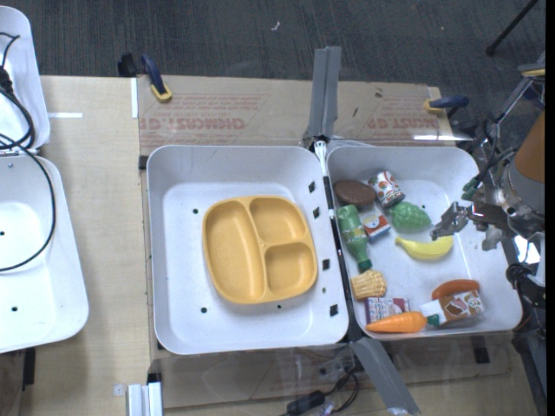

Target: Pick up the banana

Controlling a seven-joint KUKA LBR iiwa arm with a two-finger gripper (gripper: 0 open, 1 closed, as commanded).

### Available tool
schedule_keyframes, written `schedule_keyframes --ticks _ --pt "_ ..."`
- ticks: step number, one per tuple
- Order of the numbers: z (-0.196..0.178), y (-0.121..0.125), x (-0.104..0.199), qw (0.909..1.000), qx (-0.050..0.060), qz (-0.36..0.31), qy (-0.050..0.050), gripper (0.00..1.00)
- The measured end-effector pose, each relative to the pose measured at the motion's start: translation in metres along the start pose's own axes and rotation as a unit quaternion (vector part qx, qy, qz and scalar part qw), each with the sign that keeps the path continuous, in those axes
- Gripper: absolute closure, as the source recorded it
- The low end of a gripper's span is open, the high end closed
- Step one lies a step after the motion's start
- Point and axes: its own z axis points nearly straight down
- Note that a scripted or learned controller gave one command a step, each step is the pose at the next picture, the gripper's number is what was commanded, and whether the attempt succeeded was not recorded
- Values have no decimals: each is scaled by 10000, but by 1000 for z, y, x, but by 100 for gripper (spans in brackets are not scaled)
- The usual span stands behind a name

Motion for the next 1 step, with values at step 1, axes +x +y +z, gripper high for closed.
schedule_keyframes --ticks 1 --pt "92 41 -21 9994 -110 -314 14 0"
